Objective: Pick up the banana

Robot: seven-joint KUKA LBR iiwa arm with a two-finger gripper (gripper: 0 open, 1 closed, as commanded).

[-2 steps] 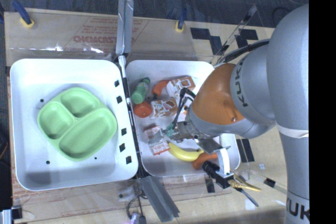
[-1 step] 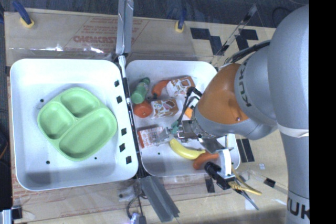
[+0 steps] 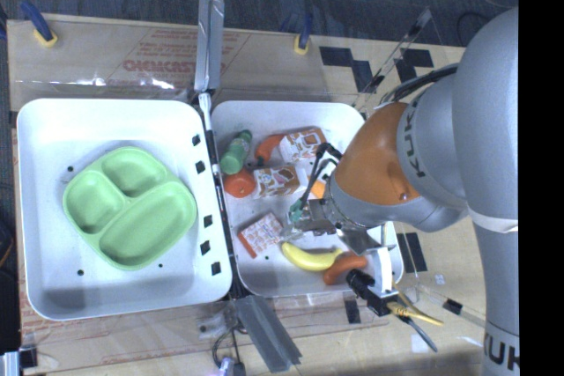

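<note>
The yellow banana (image 3: 307,257) lies near the front edge of the right bin (image 3: 264,112), its right end against an orange-red item (image 3: 344,269). The gripper (image 3: 310,217) hangs just above and behind the banana, under the arm's orange band (image 3: 374,163). The wrist hides most of the fingers. Nothing shows between them.
The right bin also holds a green bottle (image 3: 234,151), an orange ball-like item (image 3: 238,185), several snack packets (image 3: 282,180) and a red-and-white packet (image 3: 260,234). A green divided plate (image 3: 130,204) sits in the left bin (image 3: 44,277). The arm covers the right bin's right side.
</note>
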